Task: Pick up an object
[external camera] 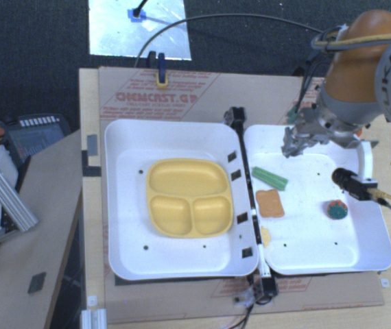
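Approach step, nothing picked yet. Gripper [295,144] parked over right bin [370,249], grip state can't be told. Green block [269,178] just below-left of gripper, orange piece [269,203] further below. Descent and lineup needed next, probably.

Yellow tray [187,197], green block [269,178], orange piece [269,203], white bins [123,142].

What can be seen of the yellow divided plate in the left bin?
The yellow plate is a rounded-rectangular tray that looks like matte plastic, with three compartments: one wide section along the far side and two smaller ones along the near side, split by raised ridges. Nothing is visible in any compartment. It lies flat and upright on the floor of the left bin, roughly centred, slightly nearer the divider between the bins. It touches only the bin floor and sits apart from the gripper.
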{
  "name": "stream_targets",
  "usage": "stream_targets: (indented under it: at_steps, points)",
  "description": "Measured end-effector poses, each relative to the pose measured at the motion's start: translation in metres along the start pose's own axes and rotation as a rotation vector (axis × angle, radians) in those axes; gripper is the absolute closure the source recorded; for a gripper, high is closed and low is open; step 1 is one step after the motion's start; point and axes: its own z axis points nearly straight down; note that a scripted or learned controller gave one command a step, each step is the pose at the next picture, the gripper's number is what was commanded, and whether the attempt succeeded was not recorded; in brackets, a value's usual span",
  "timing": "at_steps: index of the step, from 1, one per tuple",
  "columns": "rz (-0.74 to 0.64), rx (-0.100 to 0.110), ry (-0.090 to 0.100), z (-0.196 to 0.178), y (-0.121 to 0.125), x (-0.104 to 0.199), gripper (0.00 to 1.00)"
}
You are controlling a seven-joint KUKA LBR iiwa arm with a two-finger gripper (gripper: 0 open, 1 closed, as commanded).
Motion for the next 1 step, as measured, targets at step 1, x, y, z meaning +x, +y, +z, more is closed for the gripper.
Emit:
stream_targets:
  at_steps: [1]
  points:
    - [0.0,-0.002,0.0,0.0037,0.0265,0.0497,1.0]
